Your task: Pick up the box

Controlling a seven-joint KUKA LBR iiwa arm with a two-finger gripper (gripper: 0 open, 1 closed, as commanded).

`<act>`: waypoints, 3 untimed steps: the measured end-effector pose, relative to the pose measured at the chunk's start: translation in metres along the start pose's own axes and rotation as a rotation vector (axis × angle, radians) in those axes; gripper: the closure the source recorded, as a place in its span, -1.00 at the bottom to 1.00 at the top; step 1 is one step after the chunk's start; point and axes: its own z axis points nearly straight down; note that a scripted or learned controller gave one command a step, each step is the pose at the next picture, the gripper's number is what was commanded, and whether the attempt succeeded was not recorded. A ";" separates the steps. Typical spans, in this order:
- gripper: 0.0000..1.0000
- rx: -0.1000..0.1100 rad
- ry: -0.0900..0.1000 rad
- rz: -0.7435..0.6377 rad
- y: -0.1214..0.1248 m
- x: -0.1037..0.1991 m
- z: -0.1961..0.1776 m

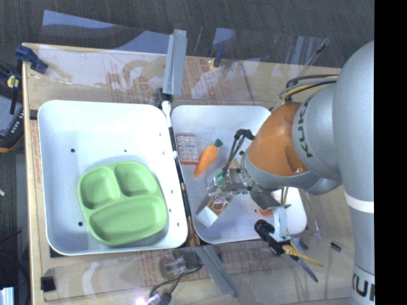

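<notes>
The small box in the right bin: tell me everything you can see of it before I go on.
The box is small, flat and rectangular, white with red print, seemingly cardboard. It lies flat on the floor of the right bin, near its left wall toward the far end. The toy carrot lies just beside it; contact is unclear. The gripper is apart from it.

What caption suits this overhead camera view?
KUKA arm reaching into right bin near carrot and small box; green tray at left.
</notes>
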 end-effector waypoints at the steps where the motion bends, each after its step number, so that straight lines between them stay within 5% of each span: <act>1: -1.00 0.001 0.000 -0.001 0.000 0.001 0.000; 2: -1.00 0.042 0.026 -0.160 0.078 -0.033 0.025; 3: -1.00 0.043 0.027 -0.187 -0.010 0.007 0.027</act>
